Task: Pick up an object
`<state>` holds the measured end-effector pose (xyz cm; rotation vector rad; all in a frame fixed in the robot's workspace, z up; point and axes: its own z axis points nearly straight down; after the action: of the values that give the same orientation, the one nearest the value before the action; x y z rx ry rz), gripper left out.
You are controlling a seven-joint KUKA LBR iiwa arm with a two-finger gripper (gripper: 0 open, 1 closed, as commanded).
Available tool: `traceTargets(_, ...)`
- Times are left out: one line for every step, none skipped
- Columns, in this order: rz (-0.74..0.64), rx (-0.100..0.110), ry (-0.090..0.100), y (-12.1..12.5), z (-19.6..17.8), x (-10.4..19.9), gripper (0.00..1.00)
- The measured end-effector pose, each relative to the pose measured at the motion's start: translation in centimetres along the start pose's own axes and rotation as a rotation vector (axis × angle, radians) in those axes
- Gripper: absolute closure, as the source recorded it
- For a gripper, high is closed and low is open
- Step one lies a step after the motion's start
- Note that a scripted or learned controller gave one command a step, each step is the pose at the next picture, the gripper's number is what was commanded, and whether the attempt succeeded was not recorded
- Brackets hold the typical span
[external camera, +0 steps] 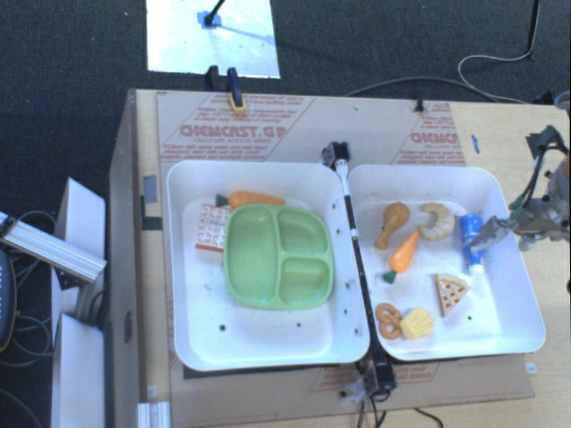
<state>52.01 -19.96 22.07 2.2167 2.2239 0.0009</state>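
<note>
In the right bin (513,266), seven toys.

Arm end and gripper (496,227), right edge of camera view.
Grey metal body, blurred; thin dark rods or cables above it form an angular frame. Narrow grey gripper end, pale metallic. No markings or screws legible at this resolution.

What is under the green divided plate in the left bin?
The green plate overlaps a red-and-white card at its left edge and an orange carrot-like piece at its top edge. Anything wholly beneath the plate is covered and cannot be seen.
</note>
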Motion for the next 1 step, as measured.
traceTargets(-0.002,0.001,0.0,6.14,8.9,-0.64,0.0)
